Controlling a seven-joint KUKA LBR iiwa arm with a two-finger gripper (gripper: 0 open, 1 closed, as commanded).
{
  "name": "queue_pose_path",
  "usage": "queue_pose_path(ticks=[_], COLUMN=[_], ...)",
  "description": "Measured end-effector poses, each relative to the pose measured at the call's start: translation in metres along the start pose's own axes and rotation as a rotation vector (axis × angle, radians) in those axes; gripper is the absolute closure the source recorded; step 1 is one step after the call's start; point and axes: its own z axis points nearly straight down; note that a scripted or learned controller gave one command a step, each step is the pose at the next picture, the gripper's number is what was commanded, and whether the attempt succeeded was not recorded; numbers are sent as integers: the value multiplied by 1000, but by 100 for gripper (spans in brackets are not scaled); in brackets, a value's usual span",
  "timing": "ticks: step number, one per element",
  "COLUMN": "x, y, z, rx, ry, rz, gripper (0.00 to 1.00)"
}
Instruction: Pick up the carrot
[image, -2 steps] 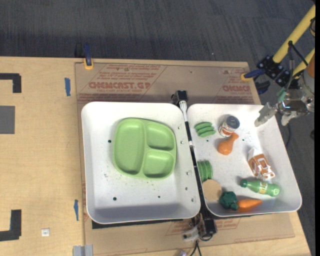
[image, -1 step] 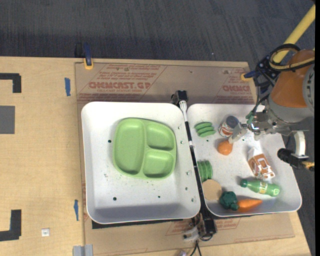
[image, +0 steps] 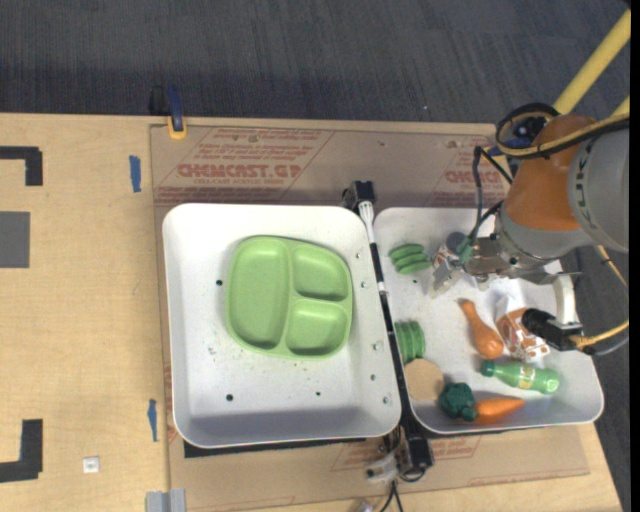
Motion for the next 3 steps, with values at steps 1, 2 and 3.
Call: queue_pose_path(ticks=[1,2,3], x=[-8,-5,24], y=[-43,-42,-54], z=[11,0,10], rx=[-14,-14,-18], ry=[-4,4,-12], rz=[-186,-188,38], gripper=[0,100,100])
